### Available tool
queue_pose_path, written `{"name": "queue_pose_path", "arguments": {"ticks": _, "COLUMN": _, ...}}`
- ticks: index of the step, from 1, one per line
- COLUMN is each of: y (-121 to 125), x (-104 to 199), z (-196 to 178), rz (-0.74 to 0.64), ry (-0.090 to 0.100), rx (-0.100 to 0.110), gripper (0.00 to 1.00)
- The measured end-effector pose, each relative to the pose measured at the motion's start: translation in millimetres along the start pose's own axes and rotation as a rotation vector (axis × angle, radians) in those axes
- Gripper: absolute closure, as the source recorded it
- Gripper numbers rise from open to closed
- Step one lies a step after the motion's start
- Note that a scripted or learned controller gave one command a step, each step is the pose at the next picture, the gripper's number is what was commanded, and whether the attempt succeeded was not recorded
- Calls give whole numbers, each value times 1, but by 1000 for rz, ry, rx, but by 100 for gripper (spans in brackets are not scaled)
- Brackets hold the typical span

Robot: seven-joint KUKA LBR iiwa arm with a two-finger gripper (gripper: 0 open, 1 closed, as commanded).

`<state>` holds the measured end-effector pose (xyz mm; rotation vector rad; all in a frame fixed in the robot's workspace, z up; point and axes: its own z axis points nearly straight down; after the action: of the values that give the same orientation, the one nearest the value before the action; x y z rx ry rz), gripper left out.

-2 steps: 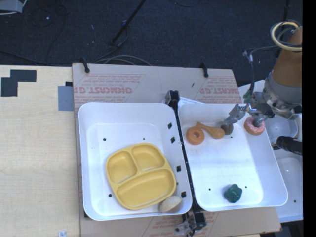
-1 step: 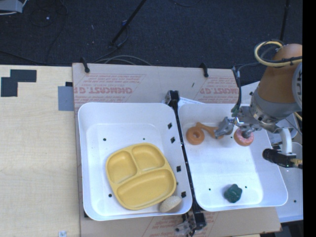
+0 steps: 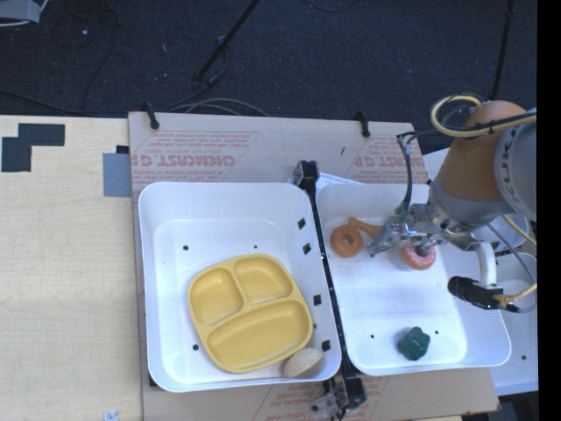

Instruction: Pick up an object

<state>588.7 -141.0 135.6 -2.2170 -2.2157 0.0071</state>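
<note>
While tool (image 3: 405, 238) grip unclear, sits by pink ring (image 3: 420, 255), right bin (image 3: 386, 362).

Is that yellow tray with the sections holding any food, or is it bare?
Bare. All three sections of the yellow tray show plain yellow inside. A pale roundish lump lies by its lower edge, outside the sections.

Arm (image 3: 478, 160) reaching from right, end effector (image 3: 399, 233) lowered

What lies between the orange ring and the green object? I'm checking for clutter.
Bare white floor of the right bin separates the orange ring from the green object in the camera view.
</note>
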Motion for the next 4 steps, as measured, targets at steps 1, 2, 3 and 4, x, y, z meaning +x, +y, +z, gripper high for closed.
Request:
{"name": "queue_pose_path", "arguments": {"ticks": 1, "y": 2, "x": 1, "z": 46, "rz": -1, "ry": 0, "rx": -9, "gripper": 0}}
{"name": "queue_pose_path", "arguments": {"ticks": 2, "y": 4, "x": -3, "z": 32, "rz": 3, "ry": -11, "rx": -18, "gripper": 100}}
{"name": "queue_pose_path", "arguments": {"ticks": 3, "y": -7, "x": -5, "z": -19, "rz": 5, "ry": -2, "rx": -8, "gripper": 100}}
{"name": "queue_pose_path", "arguments": {"ticks": 4, "y": -13, "x": -3, "z": -79, "rz": -2, "ry": -2, "rx": -10, "gripper": 100}}
